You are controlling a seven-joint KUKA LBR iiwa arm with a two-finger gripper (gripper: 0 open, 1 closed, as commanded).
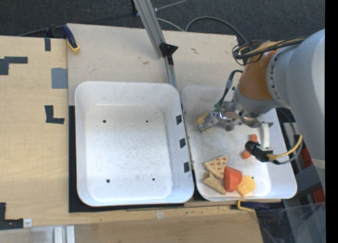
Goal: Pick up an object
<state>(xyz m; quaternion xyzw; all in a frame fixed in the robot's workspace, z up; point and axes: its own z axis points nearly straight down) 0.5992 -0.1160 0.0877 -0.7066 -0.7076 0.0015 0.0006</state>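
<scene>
My gripper (pixel 207 122) hangs in the right bin (pixel 280 186); jaws' state, I cannot tell. The food pile (pixel 228 177) sits nearer the bin's front rim, so I risk closing on nothing.

Two white bins (pixel 127 91), two tan wedges (pixel 215 166), one red-orange block (pixel 232 178), one yellow ridged piece (pixel 246 185).

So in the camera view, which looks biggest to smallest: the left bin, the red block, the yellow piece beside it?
1. Left bin, by far the largest.
2. Red block.
3. Yellow piece, looking only slightly smaller than the block, so that ranking is unsure.
</scene>
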